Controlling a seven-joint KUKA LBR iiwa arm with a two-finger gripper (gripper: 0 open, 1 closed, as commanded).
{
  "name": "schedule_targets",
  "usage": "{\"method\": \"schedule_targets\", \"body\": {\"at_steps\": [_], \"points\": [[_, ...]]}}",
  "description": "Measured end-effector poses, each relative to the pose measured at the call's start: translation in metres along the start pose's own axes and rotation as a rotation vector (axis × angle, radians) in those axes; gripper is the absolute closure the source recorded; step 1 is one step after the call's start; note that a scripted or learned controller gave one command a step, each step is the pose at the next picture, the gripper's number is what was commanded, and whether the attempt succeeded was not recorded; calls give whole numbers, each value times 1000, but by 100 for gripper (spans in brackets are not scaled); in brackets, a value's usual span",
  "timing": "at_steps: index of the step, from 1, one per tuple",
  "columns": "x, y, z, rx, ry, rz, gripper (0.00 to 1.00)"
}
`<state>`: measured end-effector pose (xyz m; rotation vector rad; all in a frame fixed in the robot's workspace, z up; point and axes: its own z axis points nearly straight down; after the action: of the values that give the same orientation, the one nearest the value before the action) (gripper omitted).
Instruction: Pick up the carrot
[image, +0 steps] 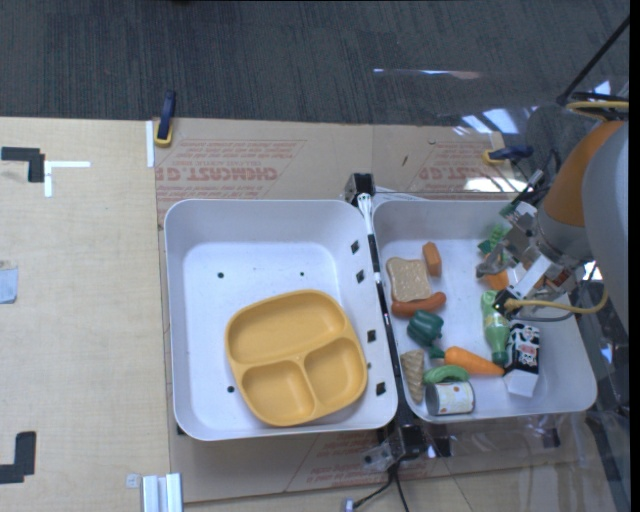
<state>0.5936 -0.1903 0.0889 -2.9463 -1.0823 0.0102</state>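
the carrot (473, 361) lies flat near the front of the right bin (560, 400), with its thick orange end pointing left and its thin tip pointing right toward a small milk carton (522, 356) that has a black and white cow on it. just in front of the carrot is a curved green bean pod (445, 374), and in front of that a tin can (450, 398) lies on its side. to the left of the can is a pale ridged piece of play food (413, 373) by the bin wall. behind the carrot sits a dark green pepper (426, 328), and behind that a red sausage (418, 305) touches a slice of bread (408, 277). a small orange piece of food (432, 258) is just behind the bread. a tall green bottle-like thing (495, 332) stands just to the right of the carrot, next to the carton. the gripper (520, 265) is over the right back part of this bin, well apart from the carrot, among some green and orange things that are too mixed up to name. i cannot tell if it is open or closed. the grey arm (595, 195) with its orange band comes in from the right. the left bin (200, 300) holds a yellow plate with three parts (295, 357). both bins sit on a brown cardboard sheet (260, 160).
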Motion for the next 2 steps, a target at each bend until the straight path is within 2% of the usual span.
{"method": "schedule_targets", "body": {"at_steps": [1, 2], "points": [[-22, -18, 1, 5, -1, 335, 0], [-22, -18, -5, 9, -7, 323, 100]]}}
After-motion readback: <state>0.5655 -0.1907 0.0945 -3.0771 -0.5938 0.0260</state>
